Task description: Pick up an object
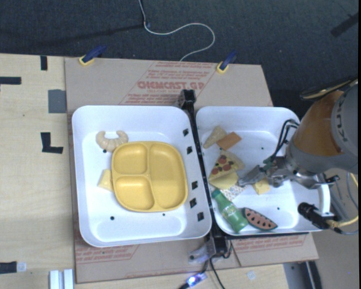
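A pizza-slice toy point(224, 168) is seen near the middle of the right bin point(277, 114), just left of the gripper point(248, 177), whose fingers are spread slightly and hold nothing. A small yellow block point(262, 187) lies just beneath the wrist. For a clean pick, one object should be centred between the jaws before closing, and the crowded green bottle point(228, 211) and watermelon slice point(260, 218) avoided.

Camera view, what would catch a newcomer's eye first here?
The yellow divided plate in the left bin, with a curled beige piece at its upper left. Then the arm reaching into the right bin, its hand low among toy foods: a pizza slice, green bottle, watermelon slice.
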Controlling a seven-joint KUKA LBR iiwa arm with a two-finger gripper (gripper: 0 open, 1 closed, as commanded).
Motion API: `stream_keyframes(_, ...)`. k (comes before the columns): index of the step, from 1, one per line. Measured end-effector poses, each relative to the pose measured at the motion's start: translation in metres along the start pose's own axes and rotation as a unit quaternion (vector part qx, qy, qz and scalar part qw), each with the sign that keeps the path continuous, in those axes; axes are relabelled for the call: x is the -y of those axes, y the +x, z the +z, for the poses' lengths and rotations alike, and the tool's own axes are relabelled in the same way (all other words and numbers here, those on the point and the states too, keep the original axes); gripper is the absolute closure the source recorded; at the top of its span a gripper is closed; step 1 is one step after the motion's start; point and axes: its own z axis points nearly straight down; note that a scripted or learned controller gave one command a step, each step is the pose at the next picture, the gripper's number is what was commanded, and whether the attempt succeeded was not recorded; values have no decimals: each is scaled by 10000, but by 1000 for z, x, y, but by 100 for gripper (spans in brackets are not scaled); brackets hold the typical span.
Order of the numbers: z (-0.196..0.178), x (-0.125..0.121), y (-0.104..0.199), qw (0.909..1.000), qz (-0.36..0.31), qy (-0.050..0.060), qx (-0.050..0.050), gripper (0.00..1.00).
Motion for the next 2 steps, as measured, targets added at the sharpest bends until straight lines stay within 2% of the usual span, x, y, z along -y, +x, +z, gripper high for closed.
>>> stream_keyframes(1, -14, -3, 1, 10000, -12, -42, -4, 100)
stream_keyframes(2, -56, -3, 2, 10000, -6, -7, 7, 100)
